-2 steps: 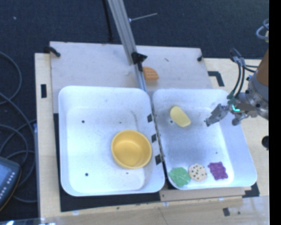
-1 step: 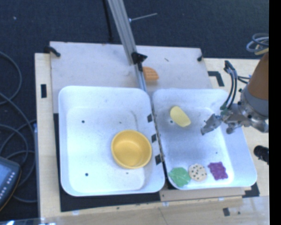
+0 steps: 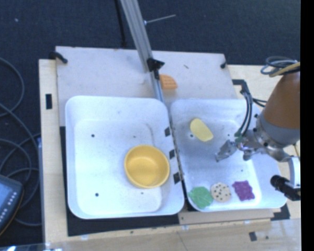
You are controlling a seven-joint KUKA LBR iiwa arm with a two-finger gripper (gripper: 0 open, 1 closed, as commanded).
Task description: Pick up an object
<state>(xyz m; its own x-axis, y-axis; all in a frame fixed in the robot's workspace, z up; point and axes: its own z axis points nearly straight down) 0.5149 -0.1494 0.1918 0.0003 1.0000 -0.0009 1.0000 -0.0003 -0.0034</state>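
The right bin (image 3: pixel 251 106) holds a yellow oval piece (image 3: pixel 201 129) near its far left. Along its front edge lie a green flat piece (image 3: pixel 200 196), a round speckled cookie (image 3: pixel 220 192) and a purple piece (image 3: pixel 243 190). My gripper (image 3: pixel 230 151) hangs over the middle of the right bin, to the right of and a little nearer than the yellow piece, and above the row of three. I see nothing held in it. The arm's orange band (image 3: pixel 285 101) rises at the right.
The left bin (image 3: pixel 89 114) holds a yellow bowl (image 3: pixel 146 165) near its right side. An orange object (image 3: pixel 168 82) lies on the board behind the bins, beside a slanted metal post (image 3: pixel 138 30). Cables run along the arm.
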